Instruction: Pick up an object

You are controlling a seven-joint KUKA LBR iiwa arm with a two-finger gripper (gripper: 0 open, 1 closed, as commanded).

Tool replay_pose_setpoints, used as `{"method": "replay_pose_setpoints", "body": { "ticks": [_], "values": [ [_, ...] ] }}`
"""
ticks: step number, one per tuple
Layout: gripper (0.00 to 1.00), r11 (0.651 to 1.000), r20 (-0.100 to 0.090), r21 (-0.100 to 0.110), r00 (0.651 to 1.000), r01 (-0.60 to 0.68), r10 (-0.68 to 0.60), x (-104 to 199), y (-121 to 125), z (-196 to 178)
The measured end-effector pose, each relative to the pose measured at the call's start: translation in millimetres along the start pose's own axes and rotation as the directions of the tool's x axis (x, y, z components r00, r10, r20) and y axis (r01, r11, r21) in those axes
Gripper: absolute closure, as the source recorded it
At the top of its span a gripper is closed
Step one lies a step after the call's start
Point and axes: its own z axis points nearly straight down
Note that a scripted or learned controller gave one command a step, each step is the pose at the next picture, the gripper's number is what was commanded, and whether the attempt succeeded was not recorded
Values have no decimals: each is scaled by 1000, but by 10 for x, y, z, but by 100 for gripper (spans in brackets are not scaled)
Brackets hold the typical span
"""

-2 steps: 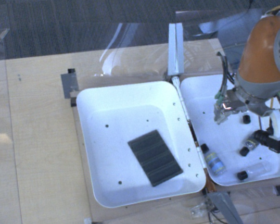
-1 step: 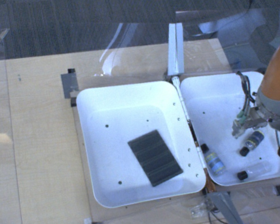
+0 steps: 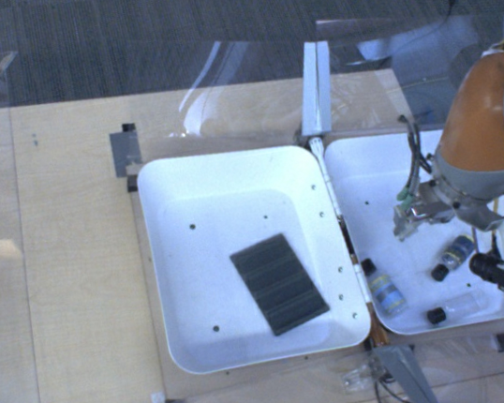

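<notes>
From the camera view above the bench, nothing looks picked up yet. The hand hangs low over the right bin, and whether it is apart or together I cannot tell. Near it lie a small dark bottle, a clear bottle with a blue label and a clear tube with a black cap. A dark ribbed pad lies in the left bin. The arm reaches in from the right, wrist bent downward.
</notes>
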Motion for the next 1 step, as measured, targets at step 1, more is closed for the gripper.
{"method": "replay_pose_setpoints", "body": {
  "ticks": [1],
  "values": [
    [100,999,0,0,999,38,-38,320,219,-155]
  ]
}}
